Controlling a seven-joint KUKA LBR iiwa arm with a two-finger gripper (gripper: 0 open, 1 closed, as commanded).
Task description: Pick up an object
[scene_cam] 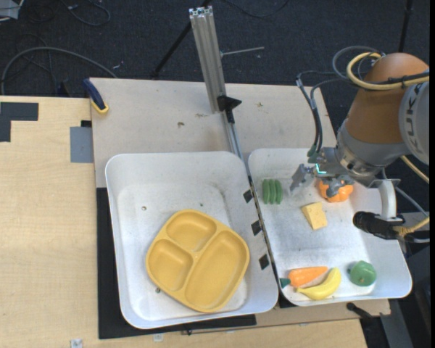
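Nearest, along the front edge of the right bin [391, 281]: a smooth, curved yellow banana [322, 288] touching a tapered orange carrot [307, 275], with a round, glossy green ball [362, 272] near them to the right. All three look like moulded plastic and are likely light and slippery.

Beside them, in the left bin [123, 194]: a yellow divided plate [197, 259], matte plastic, three rounded compartments, lying flat.

Further back in the right bin: a pale yellow cheese wedge [315, 215], blocky and flat-faced, well apart from the front group. Then a green ribbed piece [272, 191], short and ridged, close to the bin's left wall.

Beyond these, an orange toy [336, 191], rounded with a darker patch, exact shape hard to make out. Just beside or partly beneath the tool [315, 174], which hangs low over the far part of the right bin on the grey arm [380, 114]. Cannot tell whether open or closed, nor whether anything is gripped.

Judged step: at the grasp itself, down among the things, probably aimed at the orange toy. Next move calls for a firm closure centred on that rounded body, then a straight lift clear of the bin wall. Nothing visibly lifted yet.

Farthest: bare beige tabletop [167, 114] and a slim, ribbed aluminium post [209, 56] leaning up from it.
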